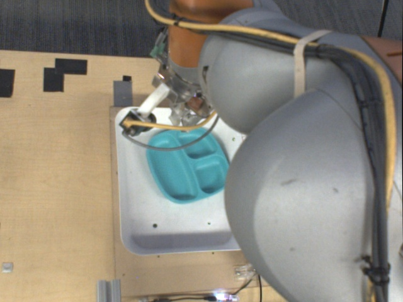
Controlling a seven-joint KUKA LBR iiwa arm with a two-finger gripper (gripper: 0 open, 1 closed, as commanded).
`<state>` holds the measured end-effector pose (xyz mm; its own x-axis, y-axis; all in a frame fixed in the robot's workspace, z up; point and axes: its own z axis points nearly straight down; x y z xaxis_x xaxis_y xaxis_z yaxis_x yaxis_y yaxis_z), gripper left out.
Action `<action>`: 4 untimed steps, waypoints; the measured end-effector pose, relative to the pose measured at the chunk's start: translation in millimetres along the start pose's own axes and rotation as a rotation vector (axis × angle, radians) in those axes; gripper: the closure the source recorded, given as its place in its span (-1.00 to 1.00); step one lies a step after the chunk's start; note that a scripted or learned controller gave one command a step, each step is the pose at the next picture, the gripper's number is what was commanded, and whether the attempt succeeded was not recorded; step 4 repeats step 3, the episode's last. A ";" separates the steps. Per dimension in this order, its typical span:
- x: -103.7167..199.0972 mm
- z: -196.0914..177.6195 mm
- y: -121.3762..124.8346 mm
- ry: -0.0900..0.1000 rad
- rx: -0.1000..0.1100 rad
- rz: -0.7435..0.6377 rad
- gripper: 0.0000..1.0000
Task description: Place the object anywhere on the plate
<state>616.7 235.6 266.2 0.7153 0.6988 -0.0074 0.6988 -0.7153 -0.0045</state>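
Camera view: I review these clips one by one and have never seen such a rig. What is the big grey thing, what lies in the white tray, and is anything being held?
The big grey shape is a robot arm, with an orange band above its wrist. It reaches in from the right, seen from a fixed camera looking down at a slant on a wooden bench. Its gripper is over the far end of a shallow white bin. In the bin lies a teal plate divided into compartments. The arm hides the gripper's tip, so I cannot tell whether it holds anything. A yellow cable loops beside it.
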 end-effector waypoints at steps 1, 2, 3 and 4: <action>1.1 -4.3 1.0 0.007 -0.003 -0.002 -1.00; 2.6 -15.7 -0.3 0.007 -0.002 -0.015 1.00; 2.5 -15.4 -0.1 0.008 -0.002 -0.015 -1.00; 2.5 -15.4 -0.1 0.008 -0.002 -0.015 -1.00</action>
